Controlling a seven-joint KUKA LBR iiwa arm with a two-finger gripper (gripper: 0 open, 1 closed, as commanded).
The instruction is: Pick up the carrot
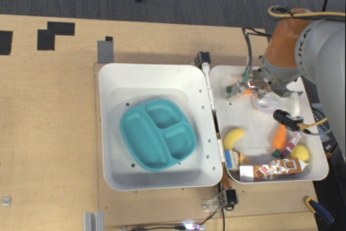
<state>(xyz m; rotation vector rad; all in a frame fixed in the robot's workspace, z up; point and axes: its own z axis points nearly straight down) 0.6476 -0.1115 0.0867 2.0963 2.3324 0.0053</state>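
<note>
- Dark carpet runs along the far side, and a pale wooden worktop [48, 116] carries two shallow white bins set side by side, touching along one edge.
- Left bin [108, 116]: a teal tray [157, 134] with three compartments lies flat in the middle, probably a drop-off spot, so nothing here hinders the pick.
- Right bin [319, 167]: a yellow lemon [233, 138] sits near the left wall; a brown-and-white carton [273, 170] lies flat along the near wall.
- Carrot [279, 137]: it lies right of centre, roughly upright in the view, its low end touching small clutter and a second yellow fruit [300, 153] just beside. That crowding leaves little room on its near side.
- End effector [254, 85]: it hangs over the far part of the right bin, well apart from the carrot; how wide it stands I cannot tell, and nothing is seen in it.
- Arm [319, 46]: it reaches in from the right, its bulk shading the far right corner.
</note>
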